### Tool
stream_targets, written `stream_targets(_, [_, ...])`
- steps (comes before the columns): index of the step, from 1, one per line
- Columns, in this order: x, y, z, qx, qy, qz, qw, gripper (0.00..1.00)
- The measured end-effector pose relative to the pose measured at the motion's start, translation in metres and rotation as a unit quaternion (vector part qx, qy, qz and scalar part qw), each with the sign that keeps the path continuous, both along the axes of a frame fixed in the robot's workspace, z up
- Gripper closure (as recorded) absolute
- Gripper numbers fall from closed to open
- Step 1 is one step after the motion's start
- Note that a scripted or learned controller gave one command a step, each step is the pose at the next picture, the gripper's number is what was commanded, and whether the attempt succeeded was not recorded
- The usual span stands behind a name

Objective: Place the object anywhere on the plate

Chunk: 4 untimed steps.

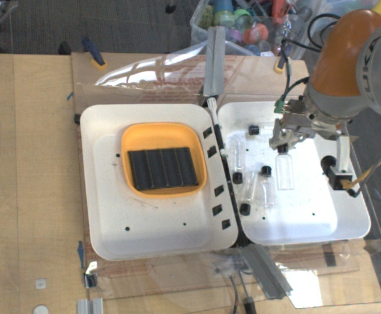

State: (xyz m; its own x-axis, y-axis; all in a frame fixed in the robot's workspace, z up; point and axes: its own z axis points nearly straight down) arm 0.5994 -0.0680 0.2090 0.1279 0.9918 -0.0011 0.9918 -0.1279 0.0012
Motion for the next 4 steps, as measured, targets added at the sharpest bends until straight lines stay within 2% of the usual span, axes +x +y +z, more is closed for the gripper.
stream_targets(1, [0.030, 0.008, -0.019, -0.0002, 0.000, 0.039, 0.9992, 1.00])
stream_targets(2, [0.039, 0.030, 0.004, -0.0001, -0.001, 0.175, 0.9846, 1.00])
stream_targets(3, [0.068, 0.038, 0.001, -0.0004, -0.001, 0.201, 0.9796, 1.00])
stream_targets(4, [0.068, 0.051, 0.026, -0.0006, -0.002, 0.268, 0.9633, 1.00])
